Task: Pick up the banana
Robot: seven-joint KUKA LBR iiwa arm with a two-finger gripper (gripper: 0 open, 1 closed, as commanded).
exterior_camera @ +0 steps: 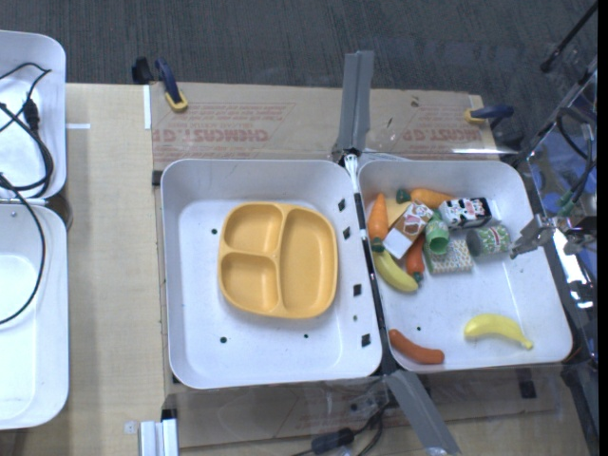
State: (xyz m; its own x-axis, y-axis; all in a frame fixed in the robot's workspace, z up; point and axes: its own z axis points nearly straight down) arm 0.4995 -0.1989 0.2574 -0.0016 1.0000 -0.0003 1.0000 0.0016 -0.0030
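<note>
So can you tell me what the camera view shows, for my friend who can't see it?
Two white bins sit side by side. The right bin holds toy food: a banana near its front, a second banana, a carrot and a sausage. The left bin holds a yellow tray.

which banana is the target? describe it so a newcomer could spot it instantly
Look in the right bin, the one full of toy food. Near its front edge a banana lies alone on bare white floor, right of the red-orange sausage. Unlike the second yellow banana wedged in the pile by the divider, it touches nothing.
</note>
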